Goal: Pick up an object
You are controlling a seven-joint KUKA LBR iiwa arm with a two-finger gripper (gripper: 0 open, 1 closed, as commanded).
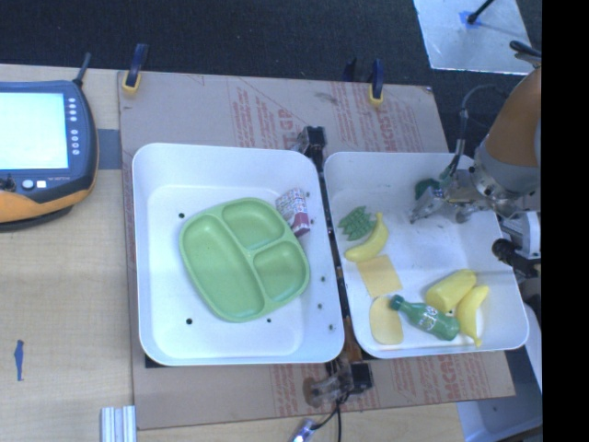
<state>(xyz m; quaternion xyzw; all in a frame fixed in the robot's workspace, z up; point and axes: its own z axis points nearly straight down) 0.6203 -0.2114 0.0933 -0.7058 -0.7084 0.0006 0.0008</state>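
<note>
Right of centre, the gripper (425,203) hangs low over the right bin (405,166) — whether its claw is spread or pinched cannot be told. A dark green thing (426,189) sits at its tip, hard to make out. The green bottle (425,318) lies lower right, cap pointing left.

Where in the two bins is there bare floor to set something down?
Left bin: the green divided plate and small can fill the middle; bare floor runs along its left edge and below the plate. Right bin: bare in the middle, between the pincer above and the yellow block and green bottle below. Its near side is crowded.
</note>
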